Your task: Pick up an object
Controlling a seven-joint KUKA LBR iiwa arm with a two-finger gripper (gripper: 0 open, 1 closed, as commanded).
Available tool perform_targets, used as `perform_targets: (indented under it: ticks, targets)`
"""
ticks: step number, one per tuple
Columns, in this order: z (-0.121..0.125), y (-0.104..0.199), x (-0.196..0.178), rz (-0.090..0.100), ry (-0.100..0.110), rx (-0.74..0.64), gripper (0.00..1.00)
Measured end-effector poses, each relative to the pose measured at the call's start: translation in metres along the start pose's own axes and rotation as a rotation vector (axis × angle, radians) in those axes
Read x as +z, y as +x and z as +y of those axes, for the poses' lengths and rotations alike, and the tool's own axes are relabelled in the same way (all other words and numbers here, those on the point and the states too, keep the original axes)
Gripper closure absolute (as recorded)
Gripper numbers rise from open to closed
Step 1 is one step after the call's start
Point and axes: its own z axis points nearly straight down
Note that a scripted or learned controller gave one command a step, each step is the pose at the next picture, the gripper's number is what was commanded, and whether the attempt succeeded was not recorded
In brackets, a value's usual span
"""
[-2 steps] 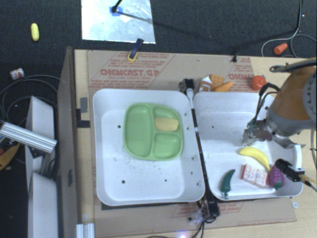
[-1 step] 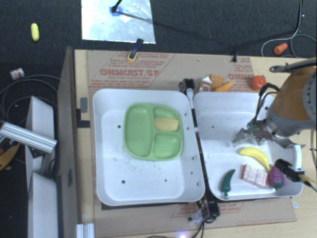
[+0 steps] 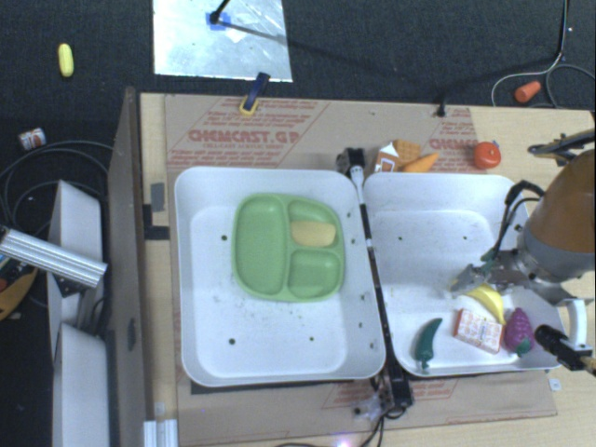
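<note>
Two shallow white bins are sitting side by side on the desk [image 3: 307,124], which is covered by a printed cardboard sheet. The left bin [image 3: 209,343] is holding a green divided plate [image 3: 279,250], and a pale yellow piece of food [image 3: 314,234] is lying in the plate's upper right compartment.

The right bin [image 3: 428,222] is carrying a small cluster of things along its lower right side: a banana [image 3: 488,300], a red and white packet [image 3: 478,330] just below it, a purple item [image 3: 517,327] beside the packet on the right, and a dark green pepper [image 3: 427,340] lying apart to the left near the bin's front wall.

The arm [image 3: 563,222] is reaching in from the right, and its jaws [image 3: 477,278] are hanging low over the right bin, just above and touching or nearly touching the banana's upper end. Whether the jaws are spread or pressed together cannot be told from this slant; nothing is visibly pinched between them.

Behind the bins, an orange carrot-like thing [image 3: 421,163] and a red ball [image 3: 486,155] are resting on the cardboard.
</note>
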Motion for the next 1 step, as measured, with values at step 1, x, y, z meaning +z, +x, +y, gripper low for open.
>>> perform_targets:
  ticks: [1]
  targets:
    - [0.0492, -0.0219, -0.0733, -0.005, -0.014, -0.007, 0.00]
